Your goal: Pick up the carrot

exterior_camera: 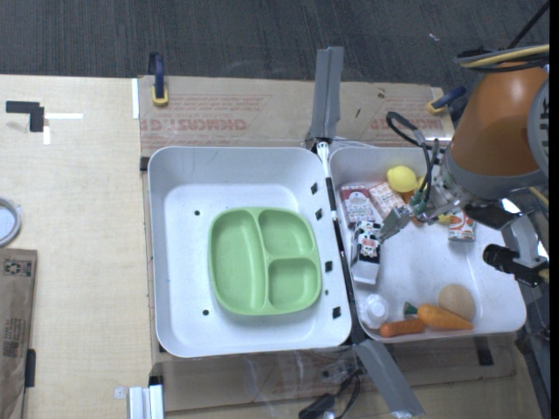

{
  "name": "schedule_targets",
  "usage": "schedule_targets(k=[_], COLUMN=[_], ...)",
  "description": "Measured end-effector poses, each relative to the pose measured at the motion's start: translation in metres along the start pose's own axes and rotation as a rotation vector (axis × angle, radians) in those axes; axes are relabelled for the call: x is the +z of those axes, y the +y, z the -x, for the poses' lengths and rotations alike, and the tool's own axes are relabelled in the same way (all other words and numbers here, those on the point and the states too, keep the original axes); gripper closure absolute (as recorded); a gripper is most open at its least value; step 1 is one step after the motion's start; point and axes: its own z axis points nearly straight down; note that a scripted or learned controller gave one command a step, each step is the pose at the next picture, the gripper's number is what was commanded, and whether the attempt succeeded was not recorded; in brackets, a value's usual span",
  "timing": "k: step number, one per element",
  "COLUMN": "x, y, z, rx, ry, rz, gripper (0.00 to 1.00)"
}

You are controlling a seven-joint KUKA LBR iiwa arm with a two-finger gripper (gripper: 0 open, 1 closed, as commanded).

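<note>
Camera view: two white bins sit side by side on the desk (70,190). The left bin (175,234) holds a green plate (265,260) with three compartments. The right bin (498,321) holds a jumble of small items, and the arm (498,120) reaches in over it from about 2 o'clock.

The carrot (445,319) lies flat in the right bin's 5 o'clock corner, close to the near wall, its green end pointing toward 9 o'clock. Just beside it at 9 o'clock lies a second, smaller orange piece (402,328), and a tan egg-shaped item (457,301) touches it at 1 o'clock. A lemon (402,178) sits near the bin's 12 o'clock edge, with small cartons (367,203) beside it.

The gripper (417,209) hangs over the bin's upper middle, near the lemon and cartons, well apart from the carrot. It is small and cluttered in this view, so I cannot tell whether it is apart or together, and nothing is visibly held.

By my judgement the task is barely begun: the carrot rests untouched on the bin floor. What is left is the whole pick: moving toward 5 o'clock, descending over the carrot, closing and lifting. The neighbours crowding the carrot may get in the way of a clean grasp.
</note>
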Motion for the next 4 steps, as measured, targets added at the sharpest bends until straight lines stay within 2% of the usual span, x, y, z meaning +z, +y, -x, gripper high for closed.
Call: schedule_targets(k=[1, 2, 3, 4], x=[-0.086, 0.015, 0.101, -0.111], y=[-0.035, -0.07, -0.085, -0.086], z=[-0.024, 0.004, 0.041, 0.049], rx=[0.341, 0.223, 0.041, 0.289], ry=[-0.001, 0.001, 0.001, -0.002], rz=[0.0, -0.001, -0.001, 0.001], gripper=[0.0, 0.0, 0.0, 0.0])
